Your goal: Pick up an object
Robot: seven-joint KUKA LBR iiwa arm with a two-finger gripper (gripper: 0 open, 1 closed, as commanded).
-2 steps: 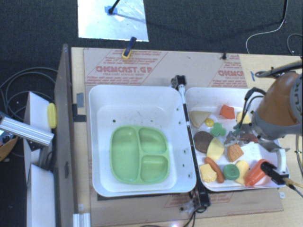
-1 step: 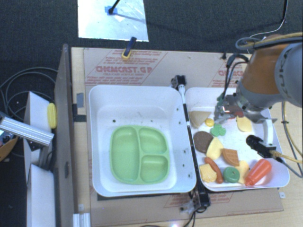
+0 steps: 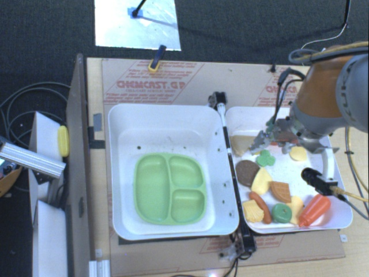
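My gripper (image 3: 260, 142) hangs low over the back left part of the right bin (image 3: 344, 213), just above a green clover-shaped toy (image 3: 266, 158). Toy foods crowd this bin: a brown round patty (image 3: 247, 171), a yellow wedge (image 3: 261, 182), a brown toast piece (image 3: 281, 191), a red sausage (image 3: 260, 205), a green ring (image 3: 282, 213), an orange carrot (image 3: 314, 210) and a pale yellow piece (image 3: 298, 153). I see nothing between the gripper's tips.
The left bin (image 3: 127, 126) holds a green divided plate (image 3: 170, 187). A raised divider (image 3: 229, 154) runs between the two bins. The arm's grey and orange wrist (image 3: 326, 97) covers the right bin's back right corner.
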